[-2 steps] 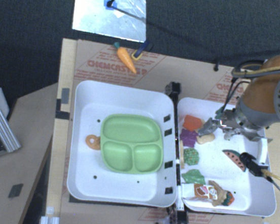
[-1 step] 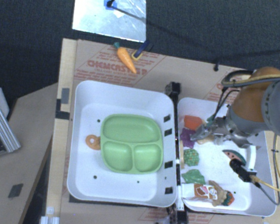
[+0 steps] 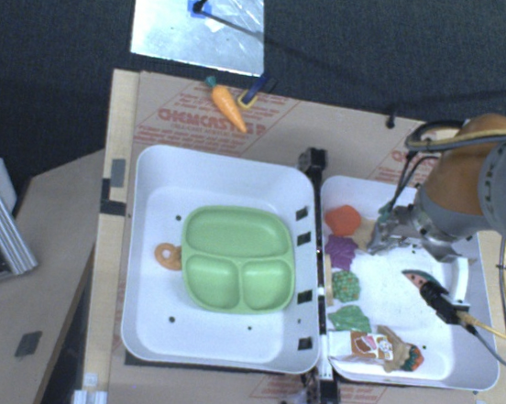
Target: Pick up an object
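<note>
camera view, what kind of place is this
Probably a robot lab's grasping test bench: two white bins side by side on a board, toy food such as a carrot, and the arm's hand low over the right bin.

Red print on the brown cardboard sheet [image 3: 273, 116] under the bins reads roughly "CHEMCAST", seen upside down beside the toy carrot [image 3: 228, 106]. More red lettering shows near the sheet's right corner and along its front edge, too small to read.
</note>
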Available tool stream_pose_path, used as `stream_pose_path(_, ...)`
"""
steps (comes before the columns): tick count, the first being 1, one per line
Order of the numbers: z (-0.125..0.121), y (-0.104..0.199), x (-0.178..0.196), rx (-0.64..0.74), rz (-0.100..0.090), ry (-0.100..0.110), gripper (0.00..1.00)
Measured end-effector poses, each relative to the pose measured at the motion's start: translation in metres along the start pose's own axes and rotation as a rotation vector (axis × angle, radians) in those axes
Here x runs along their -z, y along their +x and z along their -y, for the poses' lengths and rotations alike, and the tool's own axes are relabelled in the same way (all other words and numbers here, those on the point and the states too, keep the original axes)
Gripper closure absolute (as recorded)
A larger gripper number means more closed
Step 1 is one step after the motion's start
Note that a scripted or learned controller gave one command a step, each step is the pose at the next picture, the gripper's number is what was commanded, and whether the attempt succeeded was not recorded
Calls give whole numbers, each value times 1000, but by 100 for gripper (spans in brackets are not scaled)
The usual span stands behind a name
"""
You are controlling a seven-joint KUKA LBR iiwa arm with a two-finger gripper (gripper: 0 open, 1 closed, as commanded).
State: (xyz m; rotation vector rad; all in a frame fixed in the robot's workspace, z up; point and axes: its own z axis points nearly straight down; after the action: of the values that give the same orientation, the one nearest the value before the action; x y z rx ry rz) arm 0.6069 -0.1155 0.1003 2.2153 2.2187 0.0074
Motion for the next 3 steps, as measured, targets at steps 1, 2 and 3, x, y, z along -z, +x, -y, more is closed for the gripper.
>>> stream_pose_path(1,7,-6,54,-2,0,2,100)
stream_pose_path(2,4,-10,113,2,1,0,100)
stream_pose_path(3,3,-10,125,2,-1,5,100)
